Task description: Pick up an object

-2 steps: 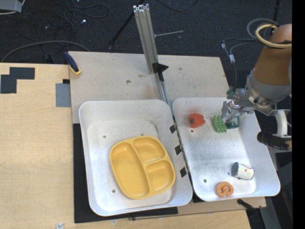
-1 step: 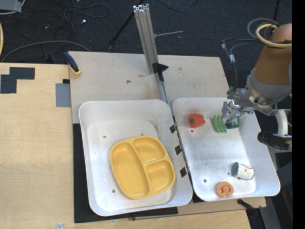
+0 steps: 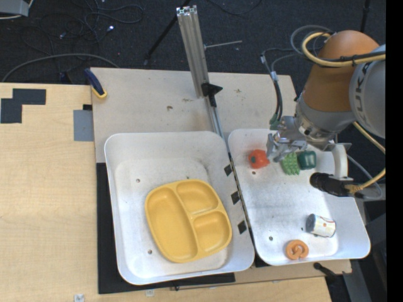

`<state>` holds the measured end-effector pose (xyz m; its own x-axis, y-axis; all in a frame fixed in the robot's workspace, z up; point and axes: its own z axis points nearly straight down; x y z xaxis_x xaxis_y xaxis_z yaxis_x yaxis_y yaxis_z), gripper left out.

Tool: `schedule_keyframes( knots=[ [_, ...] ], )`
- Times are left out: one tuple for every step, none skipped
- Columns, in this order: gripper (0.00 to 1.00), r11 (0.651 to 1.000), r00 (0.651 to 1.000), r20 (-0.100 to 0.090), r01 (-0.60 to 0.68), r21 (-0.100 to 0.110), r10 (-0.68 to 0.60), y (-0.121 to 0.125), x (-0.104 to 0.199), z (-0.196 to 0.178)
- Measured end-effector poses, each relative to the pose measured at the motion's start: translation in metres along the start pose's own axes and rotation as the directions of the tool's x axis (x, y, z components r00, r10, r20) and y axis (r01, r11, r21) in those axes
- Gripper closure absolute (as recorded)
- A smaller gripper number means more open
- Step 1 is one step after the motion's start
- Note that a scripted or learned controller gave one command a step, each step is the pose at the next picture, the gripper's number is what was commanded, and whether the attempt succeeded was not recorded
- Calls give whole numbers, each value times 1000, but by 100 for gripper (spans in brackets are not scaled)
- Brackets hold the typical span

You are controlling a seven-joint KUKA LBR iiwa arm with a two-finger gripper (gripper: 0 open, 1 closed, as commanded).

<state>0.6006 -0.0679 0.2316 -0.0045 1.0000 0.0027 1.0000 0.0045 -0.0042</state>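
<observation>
Orange ring (image 3: pixel 296 250), knobbly green toy (image 3: pixel 290 165) beside gripper (image 3: pixel 284 150)

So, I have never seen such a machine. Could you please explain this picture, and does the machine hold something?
One fixed camera above the bench looks down at a slant. The grey robot arm with an orange band reaches in from the picture's right; its gripper hangs over the right white bin. That bin contains a small red round toy, a green ridged piece beside a teal piece, a small white cylinder and an orange ring. The left white bin holds a yellow divided plastic plate. The gripper is close above the green piece, but I cannot tell whether it holds anything.
</observation>
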Motion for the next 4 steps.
schedule_keyframes(
  knots=[
    [100, 1000, 1000, 1, 0, -1, 0, 10, 60, 8],
    [100, 1000, 1000, 1, 1, -3, -1, 15, 118, -2],
    [100, 1000, 1000, 2, 0, -2, 0, 27, 170, 9],
    [100, 1000, 1000, 3, -3, 1, 3, 11, 178, 3]
  ],
)
